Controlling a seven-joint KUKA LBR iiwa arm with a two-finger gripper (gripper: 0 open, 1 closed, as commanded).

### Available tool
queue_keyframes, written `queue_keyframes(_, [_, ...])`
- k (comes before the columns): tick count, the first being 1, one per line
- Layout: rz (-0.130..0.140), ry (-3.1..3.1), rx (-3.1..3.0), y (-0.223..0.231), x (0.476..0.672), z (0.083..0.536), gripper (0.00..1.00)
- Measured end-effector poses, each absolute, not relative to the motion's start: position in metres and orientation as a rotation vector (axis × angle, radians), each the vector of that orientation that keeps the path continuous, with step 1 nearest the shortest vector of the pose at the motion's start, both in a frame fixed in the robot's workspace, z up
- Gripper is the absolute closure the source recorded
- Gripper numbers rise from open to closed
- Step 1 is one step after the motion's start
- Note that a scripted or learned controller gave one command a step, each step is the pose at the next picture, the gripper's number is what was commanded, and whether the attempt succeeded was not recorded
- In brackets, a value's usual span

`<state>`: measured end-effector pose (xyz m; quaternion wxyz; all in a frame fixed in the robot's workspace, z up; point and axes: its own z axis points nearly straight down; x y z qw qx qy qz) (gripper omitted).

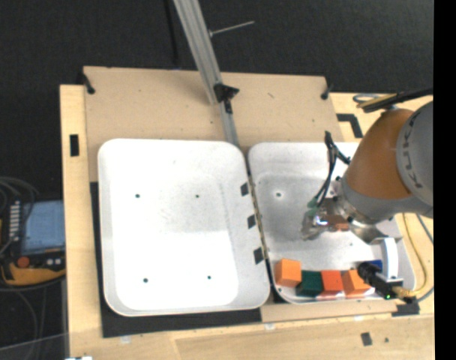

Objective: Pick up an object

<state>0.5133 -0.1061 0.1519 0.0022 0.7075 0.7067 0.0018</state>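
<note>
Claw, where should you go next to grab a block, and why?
Probably toward the near edge of the right bin. The claw hangs over bare floor, while the orange block, green block and others lie in a row along that edge.

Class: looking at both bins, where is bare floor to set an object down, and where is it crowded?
Bare: the left bin. Also the right bin between its divider-side wall and the gripper. Crowded: its near edge, where orange blocks and a green block sit.
</note>
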Motion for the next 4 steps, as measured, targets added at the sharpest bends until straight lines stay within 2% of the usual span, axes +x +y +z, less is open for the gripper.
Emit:
queue_keyframes(1, [0.006,2.221,2.214,-0.109,0.518,0.195,1.00])
queue_keyframes(2, [0.005,2.225,2.213,-0.109,0.520,0.217,1.00])
queue_keyframes(4, [0.004,2.231,2.212,-0.003,0.548,0.210,1.00])
